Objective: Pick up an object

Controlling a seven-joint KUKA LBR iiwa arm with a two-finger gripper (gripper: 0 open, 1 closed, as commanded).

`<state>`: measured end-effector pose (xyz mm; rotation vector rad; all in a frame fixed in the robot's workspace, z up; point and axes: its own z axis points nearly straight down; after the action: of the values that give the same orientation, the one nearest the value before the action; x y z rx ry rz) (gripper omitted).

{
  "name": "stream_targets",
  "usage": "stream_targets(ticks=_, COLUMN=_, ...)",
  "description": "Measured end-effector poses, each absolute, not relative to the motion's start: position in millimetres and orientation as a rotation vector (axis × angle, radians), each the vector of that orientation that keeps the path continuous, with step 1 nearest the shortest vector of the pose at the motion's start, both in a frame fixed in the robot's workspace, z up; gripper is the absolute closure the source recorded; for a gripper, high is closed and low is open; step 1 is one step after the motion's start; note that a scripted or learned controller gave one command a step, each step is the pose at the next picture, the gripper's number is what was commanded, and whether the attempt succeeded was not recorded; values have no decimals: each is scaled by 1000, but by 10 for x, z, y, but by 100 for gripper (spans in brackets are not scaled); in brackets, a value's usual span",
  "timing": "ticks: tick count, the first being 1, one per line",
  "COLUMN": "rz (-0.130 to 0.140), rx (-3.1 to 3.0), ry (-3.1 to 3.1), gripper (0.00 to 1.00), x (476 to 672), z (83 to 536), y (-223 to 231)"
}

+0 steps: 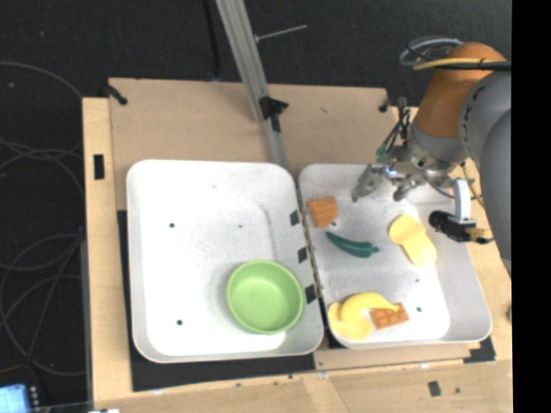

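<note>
While the tan desk [198, 119] stands on dark flooring, the gripper [379, 185] — fingers apart, clasping nothing — hovers over the right bin [461, 291], above the green pepper [351, 245], its arm cut off.

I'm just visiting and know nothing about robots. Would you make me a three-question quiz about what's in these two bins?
1. True or false: the green bowl sits in the left bin.
2. Which lies nearest the gripper? A. green bowl B. orange block C. yellow dish
3. Fill in: the dark green pepper lies in the ____ bin.

Key: 1 true; 2 B; 3 right.
</note>
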<state>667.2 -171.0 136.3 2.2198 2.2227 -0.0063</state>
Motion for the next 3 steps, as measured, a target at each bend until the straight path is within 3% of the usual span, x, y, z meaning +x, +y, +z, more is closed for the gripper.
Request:
stream_targets(ticks=1, rz=-6, rx=2220, ry=2222, gripper=0, x=6667, z=993, y=-1724)
stream_targets(ticks=2, rz=-3, rx=2213, ry=2220, gripper=100, x=6684, z=1136, y=-1736)
stream_targets(ticks=3, rz=2, rx=2218, ry=2222, gripper=100, x=6638, z=1593, y=-1799)
